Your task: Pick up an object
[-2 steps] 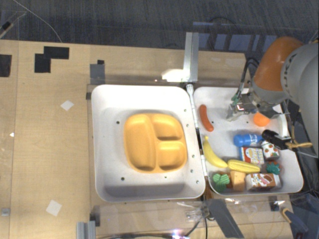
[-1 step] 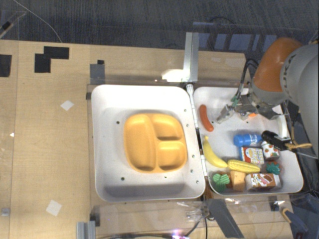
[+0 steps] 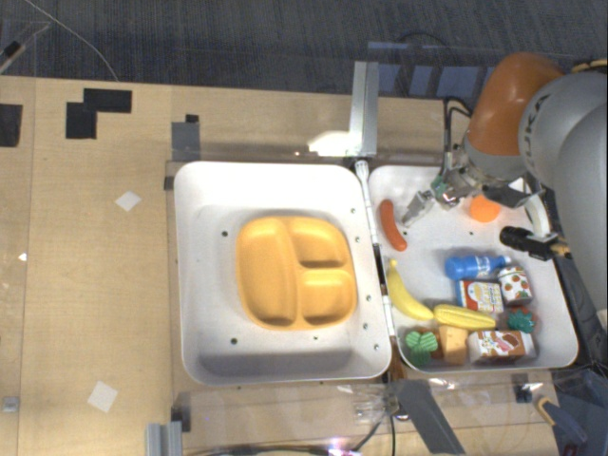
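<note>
Over R bin (image 3: 566, 348): jaws (image 3: 415, 207) open, empty.

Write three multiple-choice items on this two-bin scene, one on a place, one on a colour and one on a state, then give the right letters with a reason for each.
1. Where does the yellow divided tray lie?
A. In the left bin
B. In the right bin
C. On the bare bench

2. What colour is the bottle in the right bin?
A. Green
B. Blue
C. White

3. How does the gripper stand to the sausage?
A. It grips the sausage between its fingers
B. It hangs above the bin floor beside the sausage, with nothing between its fingers
C. It presses on the yellow tray

Key: 1 A, the tray lies in the middle of the left bin. 2 B, the bottle lying above the small cartons is blue. 3 B, the sausage lies on the bin floor left of the fingertips, apart from them.
</note>
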`<state>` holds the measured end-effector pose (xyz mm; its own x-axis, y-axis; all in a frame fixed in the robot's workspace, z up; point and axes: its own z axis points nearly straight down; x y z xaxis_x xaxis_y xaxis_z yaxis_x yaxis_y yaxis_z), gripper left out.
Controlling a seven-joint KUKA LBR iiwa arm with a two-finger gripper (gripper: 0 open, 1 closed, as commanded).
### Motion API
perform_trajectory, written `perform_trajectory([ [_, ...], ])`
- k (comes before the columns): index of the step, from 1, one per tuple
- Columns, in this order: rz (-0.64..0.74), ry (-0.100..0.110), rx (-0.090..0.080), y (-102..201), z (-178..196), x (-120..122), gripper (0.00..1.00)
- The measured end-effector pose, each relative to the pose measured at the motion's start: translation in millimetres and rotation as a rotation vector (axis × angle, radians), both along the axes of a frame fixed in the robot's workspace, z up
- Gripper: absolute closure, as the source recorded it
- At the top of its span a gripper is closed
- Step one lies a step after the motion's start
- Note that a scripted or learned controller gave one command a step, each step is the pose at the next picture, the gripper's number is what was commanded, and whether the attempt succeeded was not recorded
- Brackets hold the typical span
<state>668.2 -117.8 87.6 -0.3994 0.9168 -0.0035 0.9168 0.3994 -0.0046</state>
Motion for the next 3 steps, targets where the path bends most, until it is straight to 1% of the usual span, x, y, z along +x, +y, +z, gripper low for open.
perform_trajectory([
  [1, -0.014, -0.002, -0.004, 7, -1, -1, 0.00],
  [2, -0.218, -0.016, 0.003, -35, 75, 0, 0.00],
  [3, -0.198, -0.016, 0.004, -36, 120, 3, 0.00],
])
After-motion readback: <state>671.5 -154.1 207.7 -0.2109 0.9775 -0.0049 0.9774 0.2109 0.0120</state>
